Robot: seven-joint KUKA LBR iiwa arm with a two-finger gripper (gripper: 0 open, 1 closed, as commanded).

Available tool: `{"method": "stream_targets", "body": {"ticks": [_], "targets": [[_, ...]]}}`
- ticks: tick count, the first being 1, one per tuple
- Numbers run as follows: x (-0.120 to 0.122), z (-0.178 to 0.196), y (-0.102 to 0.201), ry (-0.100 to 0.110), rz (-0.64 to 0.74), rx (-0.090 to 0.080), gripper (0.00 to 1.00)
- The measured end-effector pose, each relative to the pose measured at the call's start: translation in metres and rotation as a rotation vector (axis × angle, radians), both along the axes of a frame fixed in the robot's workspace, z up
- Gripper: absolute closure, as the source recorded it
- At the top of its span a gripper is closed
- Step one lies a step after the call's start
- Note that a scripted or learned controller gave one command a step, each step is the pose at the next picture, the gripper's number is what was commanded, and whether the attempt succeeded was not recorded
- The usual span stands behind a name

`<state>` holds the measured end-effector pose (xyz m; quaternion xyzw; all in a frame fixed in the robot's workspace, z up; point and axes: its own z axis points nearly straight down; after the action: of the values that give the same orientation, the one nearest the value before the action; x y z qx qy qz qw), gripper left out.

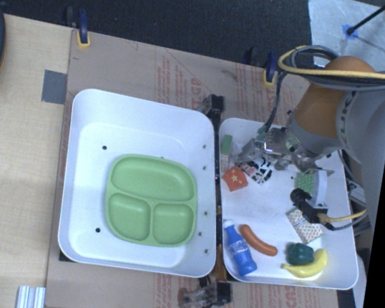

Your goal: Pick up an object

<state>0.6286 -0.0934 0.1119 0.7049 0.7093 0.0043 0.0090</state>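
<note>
The gripper (264, 156) sits low over the far-left part of the right bin (270, 211), near the bin's far wall. Whether it is spread or pressed together cannot be told from the camera view.

A small black-and-white patterned item (263, 172) lies just on the near side of the gripper. Contact between the two cannot be confirmed. A red block (235, 179) lies just beside that item, toward the bin's left wall. A small green item (226, 145) lies against that wall, beyond the red block.

Other contents of the right bin:
- A green patterned piece (307, 182) lies on the right side, close to the arm.
- A checked packet (304, 224) lies nearer the camera than that piece.
- A blue bottle (240, 248) lies in the near-left corner, with a toy sausage (258, 241) just beside it.
- A yellow banana (306, 268) lies in the near-right corner, with a dark green item (299, 253) touching it.

The left bin (93, 141) holds one light green divided plate (150, 199) with three compartments, lying flat near the bin's middle.
</note>
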Motion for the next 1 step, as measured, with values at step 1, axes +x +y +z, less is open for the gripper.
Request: {"method": "stream_targets", "body": {"ticks": [1], "targets": [[0.0004,0.0124,-0.001,0.004,0.002,0.001,1.0]]}}
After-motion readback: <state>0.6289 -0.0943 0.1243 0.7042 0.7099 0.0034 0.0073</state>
